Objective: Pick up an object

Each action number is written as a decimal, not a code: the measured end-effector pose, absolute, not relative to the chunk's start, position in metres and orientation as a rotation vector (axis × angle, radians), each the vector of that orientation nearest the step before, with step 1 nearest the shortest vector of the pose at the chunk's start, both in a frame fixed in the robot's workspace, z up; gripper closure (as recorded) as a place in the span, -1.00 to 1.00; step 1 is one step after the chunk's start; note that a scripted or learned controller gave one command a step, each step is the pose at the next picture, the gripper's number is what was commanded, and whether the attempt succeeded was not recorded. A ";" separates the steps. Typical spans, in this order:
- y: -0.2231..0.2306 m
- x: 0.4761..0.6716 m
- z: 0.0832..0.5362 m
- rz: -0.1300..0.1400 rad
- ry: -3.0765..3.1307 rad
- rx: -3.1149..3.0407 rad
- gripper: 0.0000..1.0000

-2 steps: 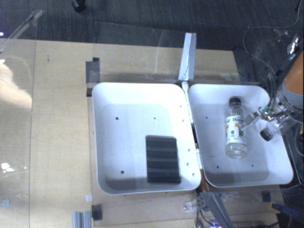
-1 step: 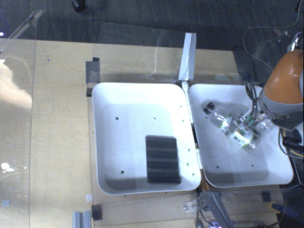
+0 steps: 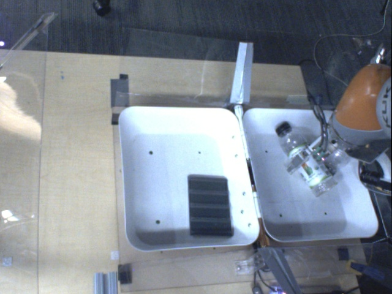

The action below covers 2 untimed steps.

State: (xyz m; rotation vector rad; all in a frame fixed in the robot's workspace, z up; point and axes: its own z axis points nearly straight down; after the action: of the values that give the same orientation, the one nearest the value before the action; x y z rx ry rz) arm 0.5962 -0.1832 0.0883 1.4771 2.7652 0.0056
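Two shallow white bins side by side on a light wood worktop (image 3: 67, 182). Landmark = right bin (image 3: 272, 222). Clear plastic bottle (image 3: 303, 161) w/ black cap lies on its side inside the right bin, upper-middle of the floor, cap end toward the bin's back-left corner, base toward the bin's right wall; a label w/ some green shows on the body. Arm (image 3: 362, 106), grey w/ orange band, comes in over the right bin's right edge, wrist above the bin's back-right part. Tool (image 3: 323, 155) sits right at the bottle's lower half, overlapping it in view; transparent bottle + tool parts blur together, so can't tell if the tool is open or closed, and can't tell if the bottle is actually gripped. Bottle looks to be resting on or very near the bin floor. Left of the right bin, touching it along the shared edge: left bin (image 3: 138, 164), w/ a black ribbed rectangular block (image 3: 209, 205) lying flat in its front-centre part, well apart from the bottle. Grey metal strip (image 3: 242, 72) runs back from the gap between bins at the right bin's back-left corner. Cables (image 3: 331, 48) loop behind the right bin nr the arm.
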 end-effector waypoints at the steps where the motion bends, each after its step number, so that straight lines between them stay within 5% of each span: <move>1: -0.153 0.605 0.089 0.006 2.762 1.477 -1.00; 2: -0.173 0.637 0.087 -0.012 2.816 1.463 -1.00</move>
State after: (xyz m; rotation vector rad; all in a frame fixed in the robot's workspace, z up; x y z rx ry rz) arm 0.6372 -0.1725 0.0867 1.4626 2.8159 -0.0121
